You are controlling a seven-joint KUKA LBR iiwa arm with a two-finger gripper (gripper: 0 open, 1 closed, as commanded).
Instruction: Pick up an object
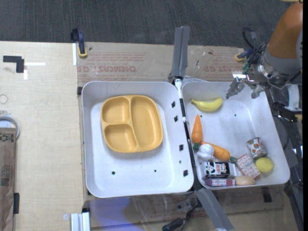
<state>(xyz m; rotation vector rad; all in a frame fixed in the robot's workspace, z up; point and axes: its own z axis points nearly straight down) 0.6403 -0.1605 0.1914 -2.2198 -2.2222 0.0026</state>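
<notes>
Over on the left of the frame, the left bin (pixel 91 129) just has a yellow divided plate (pixel 131 123) sitting in it, nothing to grab there really. The right bin (pixel 243 129) has all the goodies: a banana (pixel 208 104) near the top, two carrots (pixel 197 129) along the divider, and a pile at the bottom with a small carton (pixel 216 169), a can (pixel 256 147) and a lemon (pixel 264 164). The hand (pixel 245 86) hangs at the bin's upper right rim, fingers spread and carrying nothing. The banana looks like the closest target, lying just left of and a bit below the hand, long axis running left-right. Bare bin floor all around it, so room to come down, though the top wall is close.
</notes>
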